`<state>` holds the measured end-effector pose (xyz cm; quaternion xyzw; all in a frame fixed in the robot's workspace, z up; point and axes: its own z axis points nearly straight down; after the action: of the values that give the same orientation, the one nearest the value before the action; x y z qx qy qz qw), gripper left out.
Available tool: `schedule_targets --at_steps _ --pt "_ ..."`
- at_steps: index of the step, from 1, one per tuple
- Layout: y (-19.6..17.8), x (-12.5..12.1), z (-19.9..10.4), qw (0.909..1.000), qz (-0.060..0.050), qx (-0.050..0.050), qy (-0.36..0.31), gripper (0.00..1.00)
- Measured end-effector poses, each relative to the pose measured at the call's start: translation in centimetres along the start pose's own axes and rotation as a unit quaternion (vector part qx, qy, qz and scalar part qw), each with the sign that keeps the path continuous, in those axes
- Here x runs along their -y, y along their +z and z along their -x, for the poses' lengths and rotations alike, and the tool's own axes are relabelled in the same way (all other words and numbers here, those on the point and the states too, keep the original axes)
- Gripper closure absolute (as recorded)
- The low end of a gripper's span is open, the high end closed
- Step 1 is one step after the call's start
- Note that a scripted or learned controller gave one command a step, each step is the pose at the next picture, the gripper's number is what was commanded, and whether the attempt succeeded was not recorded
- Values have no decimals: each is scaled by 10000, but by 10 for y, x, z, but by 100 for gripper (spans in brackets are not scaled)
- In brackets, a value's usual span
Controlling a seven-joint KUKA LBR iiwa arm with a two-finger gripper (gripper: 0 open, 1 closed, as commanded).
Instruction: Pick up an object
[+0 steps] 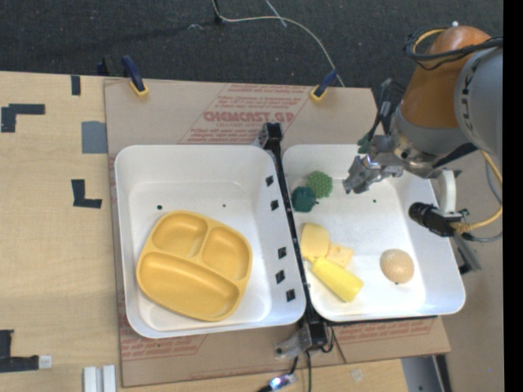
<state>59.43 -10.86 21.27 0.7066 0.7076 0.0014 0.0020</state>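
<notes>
Up at the right of the frame, the gripper (357, 180) hangs over the right bin (425, 300) with nothing between its fingers (whether they are parted cannot be told). Green broccoli (319, 184) lies just left of it; yellow pieces (327, 264) and a pale egg (397, 265) sit lower. A yellow tray (194, 265) fills the left bin (131, 178).

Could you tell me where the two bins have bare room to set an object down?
In the left bin, bare floor runs behind the yellow divided plate, toward the far wall. In the right bin, it lies between the broccoli and the beige ball, below the gripper. The near-left corner is crowded by the yellow pieces.
</notes>
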Motion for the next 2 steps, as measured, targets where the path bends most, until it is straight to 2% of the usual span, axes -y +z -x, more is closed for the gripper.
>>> schedule_targets --at_steps 1,2 --pt "-37 -1 0 10000 -10 -3 -1 100" --pt "-40 3 -55 10000 -29 -11 -24 100"
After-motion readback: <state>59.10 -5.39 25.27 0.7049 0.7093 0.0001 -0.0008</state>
